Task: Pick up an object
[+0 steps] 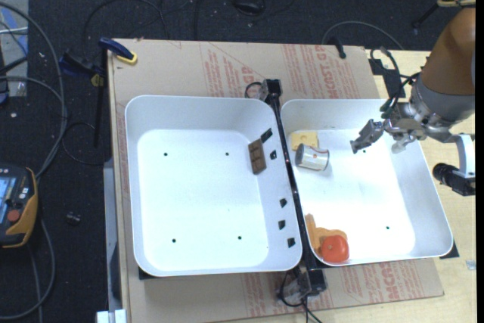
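Objects available for picking lie in the right bin: a small silvery cup-like item on its side near the divider, touching a pale yellow piece behind it, and a red ball against an orange item in the near corner, probably settled there by the sloping wall. A brown block leans on the right wall of the left bin. The gripper hangs over the right bin's far side, a short way right of the cup; its fingers look slightly spread and pinch nothing, though the view is too coarse for certainty. The cardboard beneath the bins bears red printing, inverted and too blurred to read.
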`<control>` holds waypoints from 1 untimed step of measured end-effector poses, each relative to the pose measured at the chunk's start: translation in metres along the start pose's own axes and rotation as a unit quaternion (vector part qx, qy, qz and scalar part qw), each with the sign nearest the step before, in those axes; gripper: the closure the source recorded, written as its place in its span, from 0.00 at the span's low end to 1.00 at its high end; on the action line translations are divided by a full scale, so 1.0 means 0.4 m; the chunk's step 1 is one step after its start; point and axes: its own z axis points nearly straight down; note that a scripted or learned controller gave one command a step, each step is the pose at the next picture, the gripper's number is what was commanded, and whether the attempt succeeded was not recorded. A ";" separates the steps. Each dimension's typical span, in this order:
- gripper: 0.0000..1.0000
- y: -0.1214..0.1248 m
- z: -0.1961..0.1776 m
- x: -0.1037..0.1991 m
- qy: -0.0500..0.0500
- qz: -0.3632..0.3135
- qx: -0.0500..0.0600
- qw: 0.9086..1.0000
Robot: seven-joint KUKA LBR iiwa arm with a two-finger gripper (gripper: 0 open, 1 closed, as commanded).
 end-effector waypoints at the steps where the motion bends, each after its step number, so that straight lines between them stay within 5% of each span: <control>1: 0.00 0.005 -0.011 0.001 -0.001 -0.001 -0.004 1.000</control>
